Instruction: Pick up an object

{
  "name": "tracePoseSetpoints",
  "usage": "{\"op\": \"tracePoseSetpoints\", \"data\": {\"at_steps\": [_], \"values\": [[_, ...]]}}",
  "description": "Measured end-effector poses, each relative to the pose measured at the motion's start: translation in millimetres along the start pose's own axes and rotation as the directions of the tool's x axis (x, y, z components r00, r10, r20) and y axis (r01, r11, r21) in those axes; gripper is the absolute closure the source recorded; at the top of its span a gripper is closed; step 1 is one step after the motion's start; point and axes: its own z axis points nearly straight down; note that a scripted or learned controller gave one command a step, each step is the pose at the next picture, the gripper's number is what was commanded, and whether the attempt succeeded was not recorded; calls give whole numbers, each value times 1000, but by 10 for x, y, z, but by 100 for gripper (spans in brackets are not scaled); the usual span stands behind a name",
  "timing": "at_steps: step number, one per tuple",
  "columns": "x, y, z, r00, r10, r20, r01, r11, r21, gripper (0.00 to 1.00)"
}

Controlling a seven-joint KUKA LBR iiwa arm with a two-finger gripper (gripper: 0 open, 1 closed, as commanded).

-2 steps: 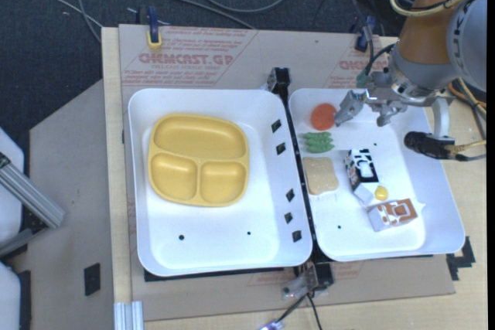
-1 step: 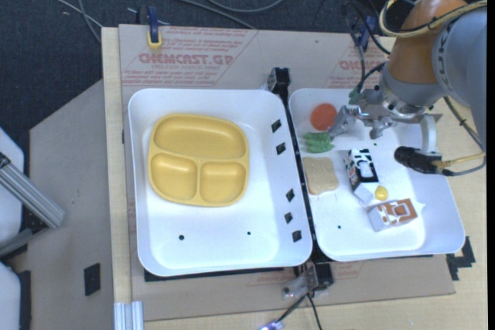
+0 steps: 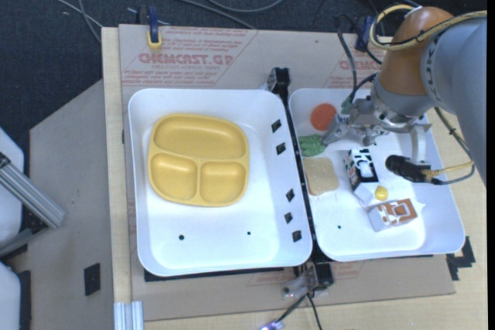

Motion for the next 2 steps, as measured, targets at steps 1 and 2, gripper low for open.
{"op": "tracePoseSetpoints", "data": {"at_steps": [1, 2], "values": [[3, 9, -130, 1000, 0, 0, 0, 1000, -4, 100], [-54, 18, -758, 1000, 1, 2, -1, 1000, -10, 100]]}}
